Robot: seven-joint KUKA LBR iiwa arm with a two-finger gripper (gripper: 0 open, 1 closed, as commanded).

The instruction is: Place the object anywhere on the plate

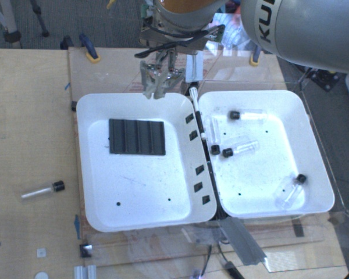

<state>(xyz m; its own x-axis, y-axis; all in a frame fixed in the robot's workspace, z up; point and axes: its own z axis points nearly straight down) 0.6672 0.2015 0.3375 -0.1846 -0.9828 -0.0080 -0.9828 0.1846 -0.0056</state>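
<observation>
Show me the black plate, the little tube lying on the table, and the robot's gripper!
black plate [136, 136]: camera view, middle of its ribbed top.
tube [42, 190]: camera view, middle of its clear body.
gripper [157, 89]: camera view, between its tips.

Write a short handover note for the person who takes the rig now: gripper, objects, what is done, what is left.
Gripper: above the far rim of the left bin, nothing visible between its fingers.
Dark ridged plate: in the left bin, nothing on it.
Clear vials with black caps: four in the right bin, for example one; another on the bench.
Done: nothing placed.
Left: pick a vial, set it on the plate.
</observation>
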